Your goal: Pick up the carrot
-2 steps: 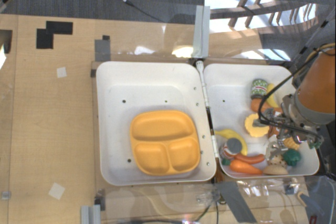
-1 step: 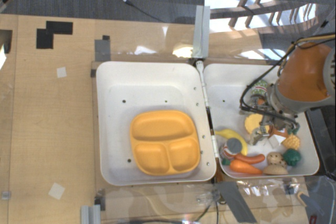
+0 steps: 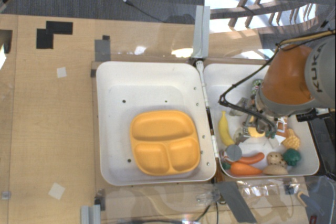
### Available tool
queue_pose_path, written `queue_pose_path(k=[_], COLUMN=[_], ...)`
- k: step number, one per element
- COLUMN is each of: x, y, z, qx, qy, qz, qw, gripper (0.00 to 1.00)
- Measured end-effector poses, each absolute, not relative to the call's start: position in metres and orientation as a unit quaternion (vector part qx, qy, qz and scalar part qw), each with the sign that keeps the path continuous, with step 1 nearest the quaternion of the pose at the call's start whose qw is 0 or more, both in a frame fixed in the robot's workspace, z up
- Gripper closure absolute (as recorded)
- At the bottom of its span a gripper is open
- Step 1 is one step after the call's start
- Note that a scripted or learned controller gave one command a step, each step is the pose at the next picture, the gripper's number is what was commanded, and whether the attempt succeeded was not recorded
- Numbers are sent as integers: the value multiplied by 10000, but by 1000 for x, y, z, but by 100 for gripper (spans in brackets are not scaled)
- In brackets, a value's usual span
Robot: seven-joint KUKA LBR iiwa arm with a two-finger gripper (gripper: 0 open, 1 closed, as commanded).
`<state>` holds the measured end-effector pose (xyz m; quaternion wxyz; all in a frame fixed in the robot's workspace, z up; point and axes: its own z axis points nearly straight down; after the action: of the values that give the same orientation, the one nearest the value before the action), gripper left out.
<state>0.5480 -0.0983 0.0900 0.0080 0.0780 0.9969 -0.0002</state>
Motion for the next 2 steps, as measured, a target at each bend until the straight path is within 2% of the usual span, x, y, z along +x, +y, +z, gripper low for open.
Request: queue_pose_path(k=[1, 2], x=[552, 552], y=[-97, 4], z=[103, 190], qx=[749, 928], qy=[9971, 9956], qz=[-1, 29], qw=[128, 80], gripper=[100, 100])
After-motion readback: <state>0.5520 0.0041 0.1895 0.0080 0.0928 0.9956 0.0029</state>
